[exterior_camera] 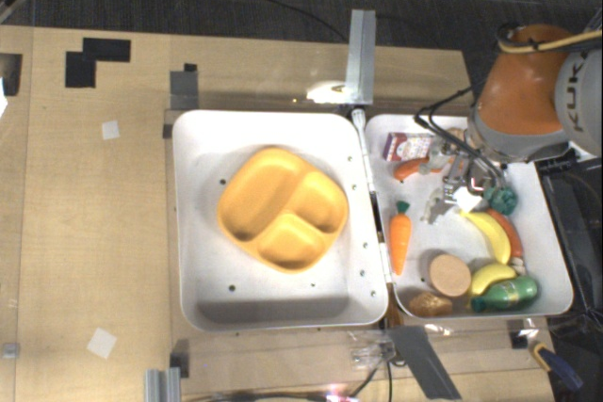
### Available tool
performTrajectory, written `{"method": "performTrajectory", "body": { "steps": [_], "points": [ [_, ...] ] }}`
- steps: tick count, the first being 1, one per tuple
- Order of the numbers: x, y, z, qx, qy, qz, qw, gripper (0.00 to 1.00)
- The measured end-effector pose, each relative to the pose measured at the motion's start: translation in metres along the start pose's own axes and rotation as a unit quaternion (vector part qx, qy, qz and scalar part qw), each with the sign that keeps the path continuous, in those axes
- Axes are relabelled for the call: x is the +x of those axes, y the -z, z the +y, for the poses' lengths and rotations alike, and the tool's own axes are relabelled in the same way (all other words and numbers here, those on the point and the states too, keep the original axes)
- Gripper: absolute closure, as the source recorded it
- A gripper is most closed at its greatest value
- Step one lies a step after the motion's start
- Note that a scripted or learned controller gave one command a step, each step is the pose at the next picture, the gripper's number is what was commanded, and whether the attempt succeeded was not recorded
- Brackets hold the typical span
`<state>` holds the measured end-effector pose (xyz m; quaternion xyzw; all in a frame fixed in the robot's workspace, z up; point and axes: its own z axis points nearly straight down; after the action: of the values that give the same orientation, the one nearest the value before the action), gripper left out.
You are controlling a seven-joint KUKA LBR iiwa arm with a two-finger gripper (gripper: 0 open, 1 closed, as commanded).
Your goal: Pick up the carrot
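Basically carrot lies lengthwise along right bin's left wall, down-left of the gripper, whose open/closed state is unclear.

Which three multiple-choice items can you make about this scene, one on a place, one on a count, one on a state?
1. Where does the carrot lie?
A. In the right bin, near its left wall
B. On the yellow plate
C. On the wooden bench

2. How many sections has the yellow plate?
A. One
B. Three
C. Five

3. What is the carrot's state?
A. Hanging from the pincer
B. Lying loose, apart from the pincer
C. Under the banana

Key: 1 A, it rests beside the wall. 2 B, three hollows show. 3 B, bare floor separates them.
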<state>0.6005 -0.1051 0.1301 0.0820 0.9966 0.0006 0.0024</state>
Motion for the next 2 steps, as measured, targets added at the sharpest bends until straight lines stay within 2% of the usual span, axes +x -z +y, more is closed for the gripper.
{"method": "performTrajectory", "body": {
  "steps": [1,2],
  "points": [
    [0.038,-0.039,0.003,0.003,-0.237,-0.007,0.9715,0.0],
    [0.06,-0.038,-0.004,0.002,-0.397,-0.006,0.9176,0.0]
  ]
}}
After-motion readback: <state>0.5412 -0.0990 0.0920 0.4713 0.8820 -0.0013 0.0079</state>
